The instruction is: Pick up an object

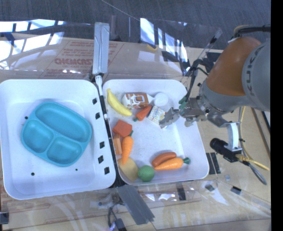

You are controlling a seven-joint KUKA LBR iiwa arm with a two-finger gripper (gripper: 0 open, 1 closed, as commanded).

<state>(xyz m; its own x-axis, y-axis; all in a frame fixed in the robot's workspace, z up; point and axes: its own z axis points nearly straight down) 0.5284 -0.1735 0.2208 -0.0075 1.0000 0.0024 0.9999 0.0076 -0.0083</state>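
The right white bin (192,143) holds several toy foods. Along its far side lie a yellow banana (117,104), a brown and white carton (135,99), a white round cap (160,99), a small red-orange piece (143,112) and a pale packet (155,114). A red block (122,128) and a carrot (126,148) sit at the left wall. Near the front are a green lime (145,173) and another carrot (171,164). My gripper (179,118) hangs over the bin's right part, just right of the packet, open, with nothing between its fingers.
The left white bin (16,177) holds a blue divided plate (56,133). A divider with black clips (102,129) separates the bins. A tan rounded piece (128,166) and a red sausage shape (163,157) lie near the lime. Cables and a black fitting (225,148) sit right of the bin.
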